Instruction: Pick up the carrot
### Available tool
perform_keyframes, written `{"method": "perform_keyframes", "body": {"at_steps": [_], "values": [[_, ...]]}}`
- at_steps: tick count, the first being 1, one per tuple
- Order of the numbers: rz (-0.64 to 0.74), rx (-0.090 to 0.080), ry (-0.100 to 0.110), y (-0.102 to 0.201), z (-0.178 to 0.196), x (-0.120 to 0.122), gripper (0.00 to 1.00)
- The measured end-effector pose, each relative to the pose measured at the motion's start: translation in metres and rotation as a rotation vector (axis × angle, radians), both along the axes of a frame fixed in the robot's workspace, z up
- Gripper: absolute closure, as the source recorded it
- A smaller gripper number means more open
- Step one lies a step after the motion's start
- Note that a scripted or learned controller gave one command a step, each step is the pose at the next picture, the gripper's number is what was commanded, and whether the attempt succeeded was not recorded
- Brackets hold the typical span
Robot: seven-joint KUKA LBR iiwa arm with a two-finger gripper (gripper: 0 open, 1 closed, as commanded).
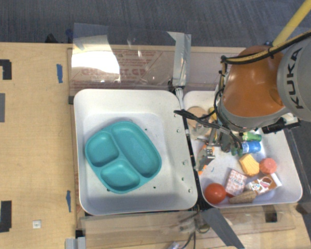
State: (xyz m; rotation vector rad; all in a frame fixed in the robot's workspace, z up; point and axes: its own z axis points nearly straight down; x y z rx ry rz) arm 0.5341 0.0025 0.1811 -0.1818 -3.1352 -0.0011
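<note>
Claw: the gripper (pixel 213 141) hangs low in the right bin (pixel 294 183), at its left side, under the arm's orange band (pixel 249 90). Open or closed? I cannot tell from here, it's a tangle of metal and cable.
Carrot: no clear sight of it! My best guess is the small orange piece (pixel 212 119) peeking out beside the wrist at the far-left of that bin, next to a tan round thing (pixel 196 111). Mostly hidden.
Doing it well: I'd say line the claw straight over that orange piece and make sure nothing else gets caught.
Neighbours: near side of the bin is crowded: a red tomato (pixel 215 193), a pink packet (pixel 235 182), a yellow block (pixel 249 165), a salmon ball (pixel 268 165), a blue-and-green bottle (pixel 250 142) just right of the claw.
In the way: the bottle sits close; the bin's left wall crowds the approach.
Left bin: a teal divided plate (pixel 123 155), well apart from the action.
</note>
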Motion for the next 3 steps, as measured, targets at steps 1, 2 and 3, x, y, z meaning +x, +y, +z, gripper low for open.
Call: {"method": "perform_keyframes", "body": {"at_steps": [1, 2, 3], "values": [[-0.230, -0.002, -0.002, -0.033, 0.000, 0.128, 0.00], [-0.548, 0.000, -0.008, -0.085, -0.084, 0.075, 0.00], [-0.479, 0.002, -0.033, -0.098, -0.087, 0.010, 0.00]]}}
